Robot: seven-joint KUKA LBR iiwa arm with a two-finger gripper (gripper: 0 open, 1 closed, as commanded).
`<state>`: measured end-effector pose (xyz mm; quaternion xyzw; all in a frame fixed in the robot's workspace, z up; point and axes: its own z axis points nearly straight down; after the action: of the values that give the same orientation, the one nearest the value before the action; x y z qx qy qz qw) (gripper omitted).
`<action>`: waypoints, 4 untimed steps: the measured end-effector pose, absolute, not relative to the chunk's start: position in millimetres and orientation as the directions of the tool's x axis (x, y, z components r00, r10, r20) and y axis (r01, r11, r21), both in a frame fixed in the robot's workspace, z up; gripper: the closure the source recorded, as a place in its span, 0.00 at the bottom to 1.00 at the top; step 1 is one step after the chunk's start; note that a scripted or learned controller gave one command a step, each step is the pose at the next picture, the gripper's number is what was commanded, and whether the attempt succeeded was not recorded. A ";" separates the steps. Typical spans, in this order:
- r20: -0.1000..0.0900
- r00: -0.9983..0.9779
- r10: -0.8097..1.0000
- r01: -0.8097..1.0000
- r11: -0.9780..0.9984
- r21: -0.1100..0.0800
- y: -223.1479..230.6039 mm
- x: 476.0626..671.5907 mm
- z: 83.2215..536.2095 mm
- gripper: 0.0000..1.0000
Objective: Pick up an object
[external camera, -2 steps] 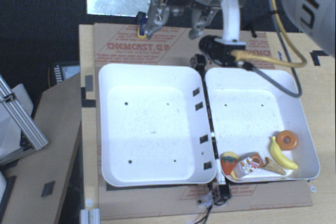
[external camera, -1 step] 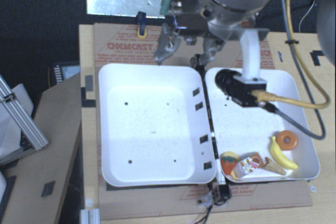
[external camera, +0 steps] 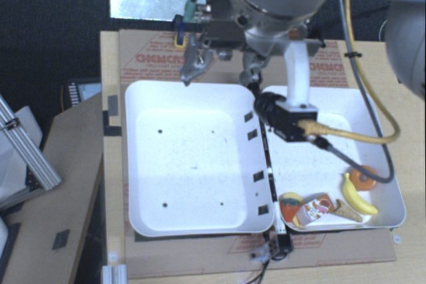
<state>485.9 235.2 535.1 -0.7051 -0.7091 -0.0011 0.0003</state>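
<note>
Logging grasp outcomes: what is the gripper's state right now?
Gripper: open, holding nothing, above the left bin's far rim.

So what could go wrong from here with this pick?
1. The gripper sits at the far rim of the left bin, while the banana and other items crowd the right bin's near corner; a descent here would likely grab nothing.
2. The yellow cable hangs above those items and might snag.

a single fixed camera looks steeply down from above the brown cardboard-topped bench (external camera: 200, 50), close in, taking in both shallow white plastic bins (external camera: 143, 143) just below the claw (external camera: 249, 80).
</note>
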 end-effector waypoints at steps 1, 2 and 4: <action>0.000 0.003 1.000 1.000 -0.003 0.003 202.1 531.0 534.8 0.00; 0.002 -0.007 1.000 1.000 0.007 0.000 228.4 489.0 535.1 0.00; 0.002 0.001 1.000 1.000 -0.001 0.003 183.6 485.0 536.1 0.00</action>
<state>485.0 183.6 536.1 -0.7076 -0.7067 -0.0015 -0.0004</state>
